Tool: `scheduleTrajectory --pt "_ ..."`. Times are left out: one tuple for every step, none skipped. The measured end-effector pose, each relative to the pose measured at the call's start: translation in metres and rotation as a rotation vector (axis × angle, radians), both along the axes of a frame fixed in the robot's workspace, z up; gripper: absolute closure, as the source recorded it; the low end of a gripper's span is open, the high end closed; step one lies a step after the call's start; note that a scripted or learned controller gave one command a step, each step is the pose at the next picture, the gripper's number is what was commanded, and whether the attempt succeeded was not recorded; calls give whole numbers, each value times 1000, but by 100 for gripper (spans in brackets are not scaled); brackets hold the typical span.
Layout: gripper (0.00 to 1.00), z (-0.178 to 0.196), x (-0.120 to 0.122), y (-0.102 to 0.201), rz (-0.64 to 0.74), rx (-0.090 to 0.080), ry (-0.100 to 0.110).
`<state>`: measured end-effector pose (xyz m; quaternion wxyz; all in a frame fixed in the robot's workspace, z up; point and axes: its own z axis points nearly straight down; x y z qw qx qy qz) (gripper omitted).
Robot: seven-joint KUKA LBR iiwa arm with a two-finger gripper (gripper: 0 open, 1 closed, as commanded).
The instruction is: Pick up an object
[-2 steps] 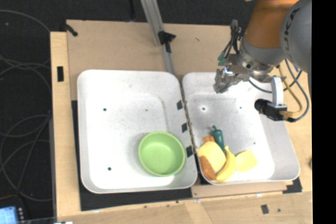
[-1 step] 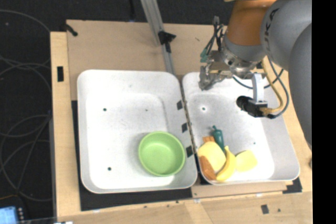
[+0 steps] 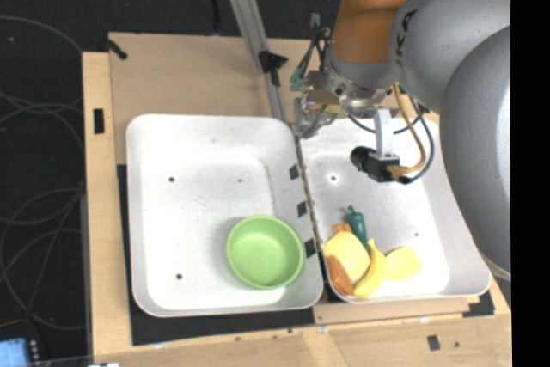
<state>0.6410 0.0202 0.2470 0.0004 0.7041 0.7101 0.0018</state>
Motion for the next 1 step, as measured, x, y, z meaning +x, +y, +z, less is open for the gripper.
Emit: scheduleTrajectory --pt "100 -6 0 50 -2 -2 1"
